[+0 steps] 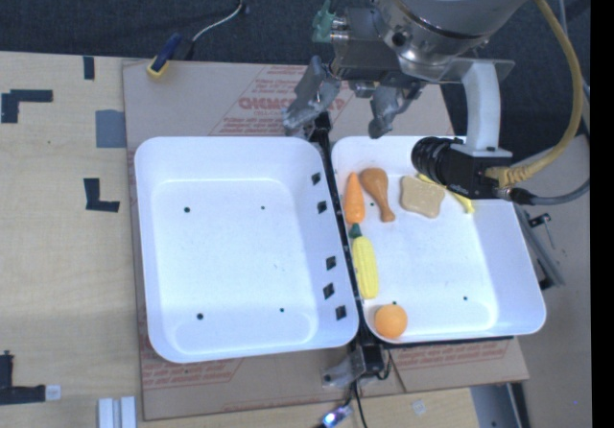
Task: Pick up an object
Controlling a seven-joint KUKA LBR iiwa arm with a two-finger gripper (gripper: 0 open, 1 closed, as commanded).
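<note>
Presently: gripper (347,107), fingers spread, holding nothing, above the bins' far edge; drumstick (377,191) just below, long axis toward viewer.

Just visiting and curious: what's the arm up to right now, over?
Gripper high over the bins' far edge, jaws open, holding nothing. Carrot, drumstick, corn, orange lie untouched in right bin. Nothing in the way.

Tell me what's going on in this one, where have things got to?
The arm's gripper hangs open above the far end of the bins, about over the divider, with nothing between its fingers. In the right bin lie a carrot, a drumstick, a slice of bread, a corn cob and an orange. No object has been picked up yet.
</note>
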